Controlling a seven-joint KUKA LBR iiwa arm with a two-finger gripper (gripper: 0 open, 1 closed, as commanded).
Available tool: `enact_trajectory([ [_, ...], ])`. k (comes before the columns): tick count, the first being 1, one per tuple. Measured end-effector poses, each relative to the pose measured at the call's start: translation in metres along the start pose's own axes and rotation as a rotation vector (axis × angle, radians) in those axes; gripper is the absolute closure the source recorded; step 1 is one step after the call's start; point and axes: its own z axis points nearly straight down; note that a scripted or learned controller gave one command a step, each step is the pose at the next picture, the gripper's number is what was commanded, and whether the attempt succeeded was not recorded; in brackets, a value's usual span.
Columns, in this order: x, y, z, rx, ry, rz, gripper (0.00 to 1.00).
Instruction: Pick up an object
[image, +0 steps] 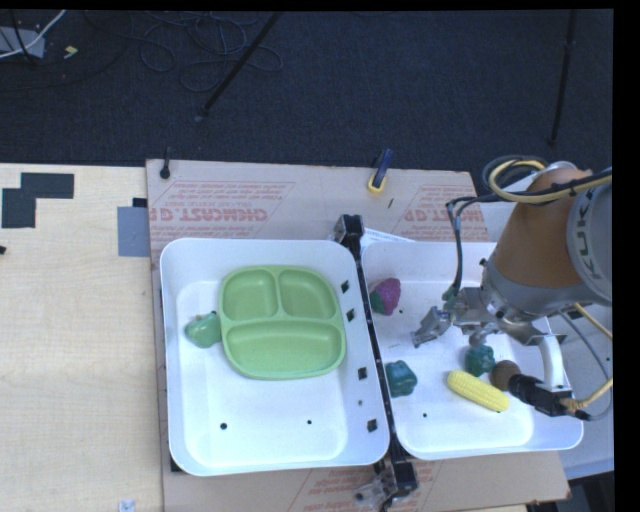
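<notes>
Your gripper hovers low in the right bin, fingers slightly parted and holding nothing. The purple-and-green toy lies just left of it, likely the nearest pick; the corn cob and teal pieces rest nearer the front.

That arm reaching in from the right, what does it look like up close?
A thick rounded grey arm with a broad orange band above the wrist. Black and yellow cables loop around it. At its end sits a small grey metal tool.
</notes>
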Motion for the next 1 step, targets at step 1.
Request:
enact_trajectory([
  [1,-0.0047,-0.005,0.0401,0.002,0.0,0.0,0.0],
])
